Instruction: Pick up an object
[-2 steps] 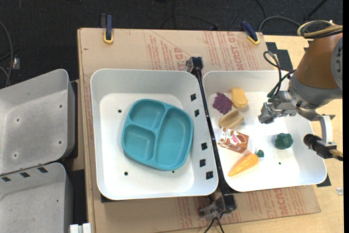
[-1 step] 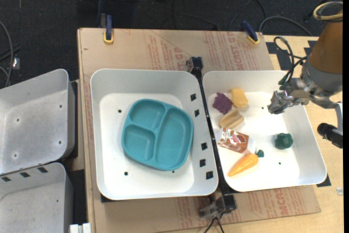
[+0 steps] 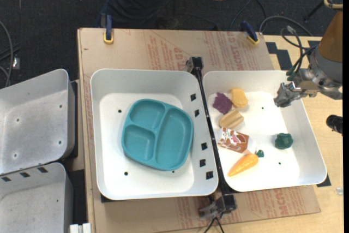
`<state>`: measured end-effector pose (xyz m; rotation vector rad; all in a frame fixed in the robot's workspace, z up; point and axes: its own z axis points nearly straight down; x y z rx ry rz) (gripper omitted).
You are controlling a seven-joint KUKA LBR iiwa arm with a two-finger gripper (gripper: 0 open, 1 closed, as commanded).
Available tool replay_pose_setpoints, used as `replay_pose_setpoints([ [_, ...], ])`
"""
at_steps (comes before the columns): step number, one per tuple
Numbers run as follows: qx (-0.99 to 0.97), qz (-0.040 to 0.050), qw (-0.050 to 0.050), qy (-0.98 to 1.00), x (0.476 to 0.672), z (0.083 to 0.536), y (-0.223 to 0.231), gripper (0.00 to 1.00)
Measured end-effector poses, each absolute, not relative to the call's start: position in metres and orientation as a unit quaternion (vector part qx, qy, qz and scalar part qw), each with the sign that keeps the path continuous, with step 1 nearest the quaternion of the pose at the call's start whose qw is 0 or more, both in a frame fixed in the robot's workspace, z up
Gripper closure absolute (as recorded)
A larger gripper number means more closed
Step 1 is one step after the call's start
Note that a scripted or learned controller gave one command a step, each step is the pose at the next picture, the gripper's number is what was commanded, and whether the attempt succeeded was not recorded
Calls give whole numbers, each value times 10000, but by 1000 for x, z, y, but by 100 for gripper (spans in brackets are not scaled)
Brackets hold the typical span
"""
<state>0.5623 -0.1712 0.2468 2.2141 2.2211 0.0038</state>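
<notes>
My claw (image 3: 283, 96) over the right bin's (image 3: 308, 180) upper right edge, whether spread or closed I cannot tell, nothing seen in it, toy carrot (image 3: 243, 163), green lump (image 3: 283, 141), red packet (image 3: 234, 141), purple piece (image 3: 222, 102) and yellow pieces (image 3: 239, 97) lying below-left, teal divided plate (image 3: 158, 134) in the left bin (image 3: 106, 172)

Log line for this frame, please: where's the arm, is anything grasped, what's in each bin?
end effector: over right bin upper right, nothing visibly grasped | right bin: carrot, green toy, purple piece | left bin: teal plate
</notes>
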Motion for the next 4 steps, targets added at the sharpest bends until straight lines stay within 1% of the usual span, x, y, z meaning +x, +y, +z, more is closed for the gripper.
replay_pose_setpoints([
  [1,7047,3,0,7095,573,238,-128,100],
  [2,7046,3,-3,7096,581,235,-80,100],
  [3,7039,16,5,7103,600,240,-23,100],
  [4,7044,3,-3,7098,607,228,26,100],
])
